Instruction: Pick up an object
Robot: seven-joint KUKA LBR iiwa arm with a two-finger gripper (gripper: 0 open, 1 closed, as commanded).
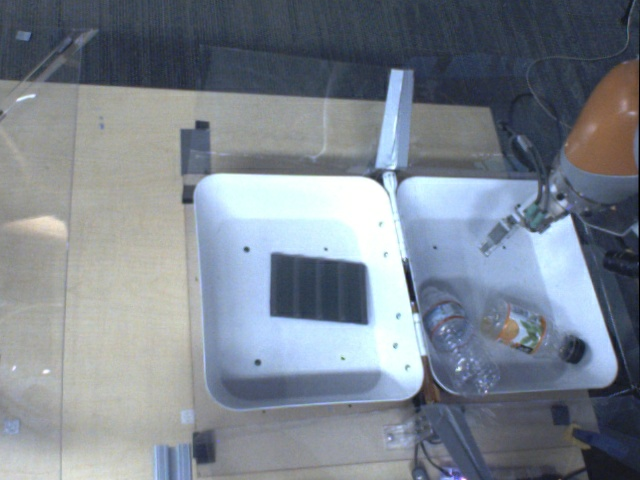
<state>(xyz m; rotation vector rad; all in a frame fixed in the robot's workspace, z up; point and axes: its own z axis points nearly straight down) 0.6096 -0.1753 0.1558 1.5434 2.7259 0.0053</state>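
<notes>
White plastic bins sit side by side on the wooden counter (pixel 120 298). The left bin (pixel 225 368) holds a dark ribbed rectangular pad (pixel 319 289), lying flat near its middle. The right bin (pixel 590 363) holds two clear plastic bottles toward its near edge. One, crumpled and colourless (pixel 452 336), lies close to the wall shared with the left bin, pointing toward the near rim. The other (pixel 520 330) has an orange label and a dark cap and lies on its side just beside the first — its cap end points toward the right wall.

Above the far part of the right bin, the grey arm with its orange band (pixel 605 133) reaches in from the right. Its end effector (pixel 497 236) hangs over bare bin floor, well apart from both bottles — nothing shows between its fingers, and whether they are spread or pressed together cannot be told from this slant.

A grey metal post (pixel 395 118) stands behind the seam between the bins.
</notes>
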